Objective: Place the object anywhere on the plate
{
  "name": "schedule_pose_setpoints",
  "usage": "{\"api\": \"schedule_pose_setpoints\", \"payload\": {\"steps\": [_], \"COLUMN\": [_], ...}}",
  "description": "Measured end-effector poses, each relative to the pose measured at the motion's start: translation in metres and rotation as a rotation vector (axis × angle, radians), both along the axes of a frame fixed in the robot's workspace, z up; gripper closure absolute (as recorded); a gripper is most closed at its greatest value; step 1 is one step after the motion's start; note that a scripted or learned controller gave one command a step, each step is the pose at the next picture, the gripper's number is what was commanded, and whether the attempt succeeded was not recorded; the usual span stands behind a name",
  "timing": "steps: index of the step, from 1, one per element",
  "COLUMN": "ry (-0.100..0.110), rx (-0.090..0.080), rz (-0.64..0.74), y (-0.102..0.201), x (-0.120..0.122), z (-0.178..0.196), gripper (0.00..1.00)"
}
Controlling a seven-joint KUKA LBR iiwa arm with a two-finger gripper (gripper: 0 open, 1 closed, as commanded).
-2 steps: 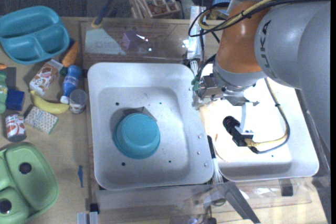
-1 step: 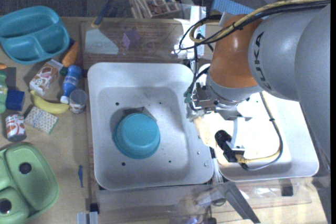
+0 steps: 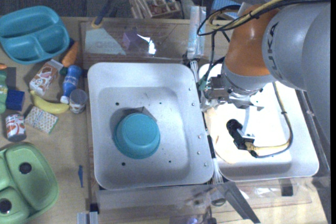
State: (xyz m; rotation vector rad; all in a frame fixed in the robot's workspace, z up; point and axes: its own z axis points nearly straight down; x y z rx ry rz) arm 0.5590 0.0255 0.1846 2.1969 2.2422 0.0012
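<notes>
Looks like a robotics lab to me: a big grey KUKA arm [image 3: 283, 39] with loose cabling hangs over two white bins [image 3: 105, 86] on a wooden table [image 3: 68, 165], with toy food like a banana [image 3: 48, 104] and plastic dishes scattered around.

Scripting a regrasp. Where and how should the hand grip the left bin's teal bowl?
Pinch the teal bowl by its rim from straight above. It is round, sits flat, apart from the walls of the left bin, so any rim point likely works.

The bulky, rounded grey metal arm [image 3: 299, 39] bears raised "KUKA" lettering, an orange band [image 3: 252, 50] above its wrist, and black and yellow cables.
</notes>
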Motion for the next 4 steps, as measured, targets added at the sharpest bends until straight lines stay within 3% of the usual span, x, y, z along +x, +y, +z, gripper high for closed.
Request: {"api": "schedule_pose_setpoints", "payload": {"steps": [1, 2, 3, 4], "ry": [0.005, 0.005, 0.002, 0.004], "rx": [0.001, 0.000, 0.000, 0.001], "rz": [0.208, 0.253, 0.308, 0.363], "y": [0.062, 0.081, 0.126, 0.072], "x": [-0.043, -0.049, -0.035, -0.047], "z": [0.000, -0.010, 0.032, 0.042], "gripper": [1.00, 1.00, 1.00, 1.00]}}
